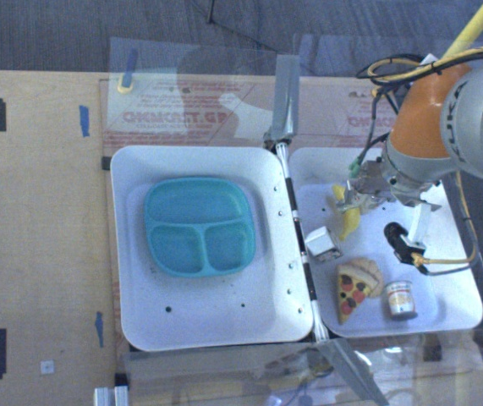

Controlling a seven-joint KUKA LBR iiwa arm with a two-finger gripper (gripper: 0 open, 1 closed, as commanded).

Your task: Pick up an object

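Gripper is down in the right bin, right over the yellow object. Can't tell how its jaws stand. Pizza slice lies nearby.

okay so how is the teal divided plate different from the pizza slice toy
The teal divided plate lies alone in the left bin; the pizza slice toy lies in the right bin beside a small jar. The plate is far larger than the slice. The plate is one plain colour, rounded-square with three compartments; the slice is a tan wedge with red spots. Both lie flat, apart from the gripper.
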